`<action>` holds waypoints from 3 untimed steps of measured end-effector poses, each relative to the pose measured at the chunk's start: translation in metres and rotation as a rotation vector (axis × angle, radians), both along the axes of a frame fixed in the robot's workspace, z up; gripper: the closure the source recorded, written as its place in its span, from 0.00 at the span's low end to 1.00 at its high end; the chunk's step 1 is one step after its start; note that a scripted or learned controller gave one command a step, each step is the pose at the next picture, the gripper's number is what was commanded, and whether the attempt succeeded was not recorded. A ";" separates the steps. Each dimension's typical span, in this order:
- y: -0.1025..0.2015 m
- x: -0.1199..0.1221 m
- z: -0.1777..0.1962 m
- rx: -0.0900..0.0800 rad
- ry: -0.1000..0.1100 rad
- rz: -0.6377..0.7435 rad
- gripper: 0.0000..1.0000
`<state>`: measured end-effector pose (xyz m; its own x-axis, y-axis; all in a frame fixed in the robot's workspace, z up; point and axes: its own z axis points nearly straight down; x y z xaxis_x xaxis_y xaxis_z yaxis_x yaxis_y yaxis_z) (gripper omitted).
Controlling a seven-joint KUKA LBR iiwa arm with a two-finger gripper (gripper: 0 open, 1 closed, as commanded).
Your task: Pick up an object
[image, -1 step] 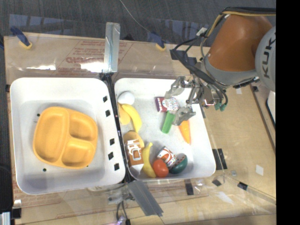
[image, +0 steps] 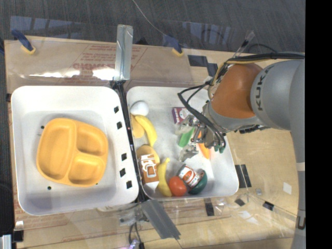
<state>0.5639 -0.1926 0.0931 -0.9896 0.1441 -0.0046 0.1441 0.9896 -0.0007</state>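
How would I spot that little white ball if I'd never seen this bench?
Look in the right bin, the one crowded with toy food. In its far-left corner, above the banana, sits the white ball, the one plain white round thing among coloured pieces.

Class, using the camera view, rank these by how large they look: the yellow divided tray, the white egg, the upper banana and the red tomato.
1. yellow divided tray, by far the largest
2. upper banana
3. and 4. red tomato and white egg: they look about alike, so I won't rank them.
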 end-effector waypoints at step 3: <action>-0.015 0.064 0.013 0.000 0.001 0.110 0.00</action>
